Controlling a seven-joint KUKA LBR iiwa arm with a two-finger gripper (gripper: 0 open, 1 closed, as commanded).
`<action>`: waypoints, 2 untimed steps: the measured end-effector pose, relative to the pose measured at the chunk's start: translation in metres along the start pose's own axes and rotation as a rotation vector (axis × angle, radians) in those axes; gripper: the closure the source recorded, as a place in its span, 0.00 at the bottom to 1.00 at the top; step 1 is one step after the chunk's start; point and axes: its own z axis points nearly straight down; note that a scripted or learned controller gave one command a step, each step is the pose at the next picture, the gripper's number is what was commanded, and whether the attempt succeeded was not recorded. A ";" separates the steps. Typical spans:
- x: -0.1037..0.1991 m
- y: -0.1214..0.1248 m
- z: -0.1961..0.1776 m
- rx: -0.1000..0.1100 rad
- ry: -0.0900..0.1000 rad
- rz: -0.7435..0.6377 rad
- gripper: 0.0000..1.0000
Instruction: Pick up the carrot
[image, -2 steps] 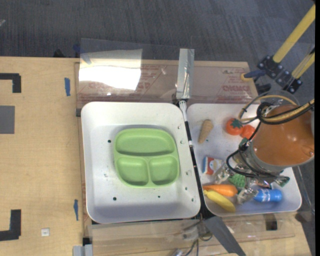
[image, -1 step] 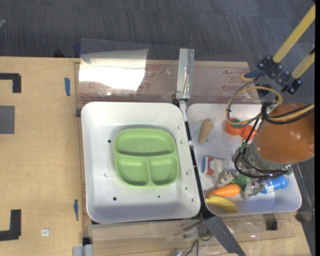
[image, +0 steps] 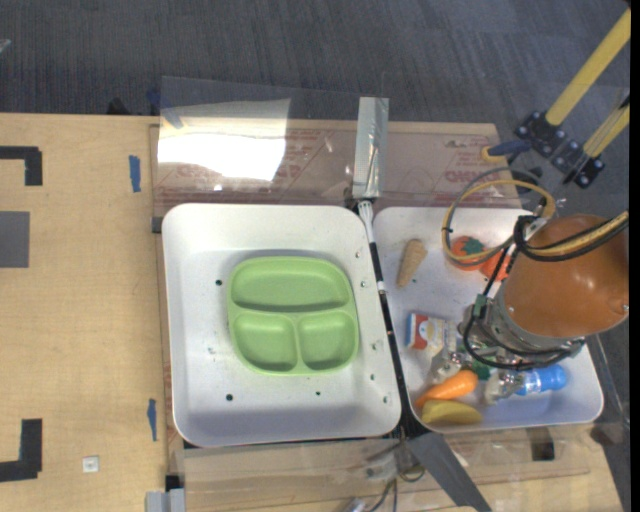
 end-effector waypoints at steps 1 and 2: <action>-0.007 -0.001 -0.012 0.007 -0.011 -0.003 1.00; -0.046 0.024 -0.095 -0.014 0.000 -0.181 1.00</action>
